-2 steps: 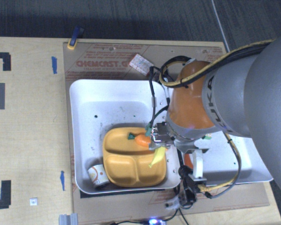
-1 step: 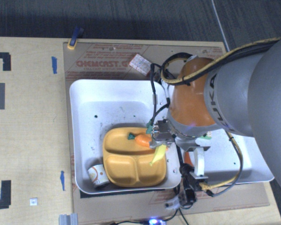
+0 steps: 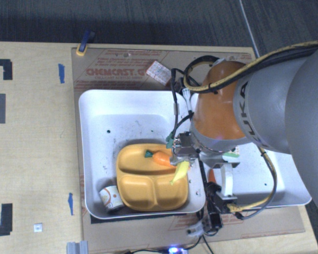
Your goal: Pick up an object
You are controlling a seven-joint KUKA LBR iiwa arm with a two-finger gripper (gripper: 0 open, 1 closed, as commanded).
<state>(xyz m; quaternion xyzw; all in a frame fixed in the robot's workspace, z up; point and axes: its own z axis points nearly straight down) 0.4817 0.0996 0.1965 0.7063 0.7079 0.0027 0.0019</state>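
A yellow divided plate (image 3: 148, 187) lies in the near part of the left bin (image 3: 95, 120). A small orange carrot with a green top (image 3: 160, 158) rests on the plate's far right section. A thin yellow piece (image 3: 180, 172) leans at the plate's right edge. My gripper (image 3: 179, 151) hangs right beside the carrot's right end and just above the yellow piece; the wrist hides its tips. A small white and orange cup (image 3: 110, 196) lies on its side at the plate's near left corner.
The arm's grey body and orange band (image 3: 222, 110) cover most of the right bin (image 3: 286, 194). Cables (image 3: 217, 210) hang over the bins' near edge. Both bins sit on a cardboard sheet (image 3: 122, 67) with a paper label (image 3: 158, 72).
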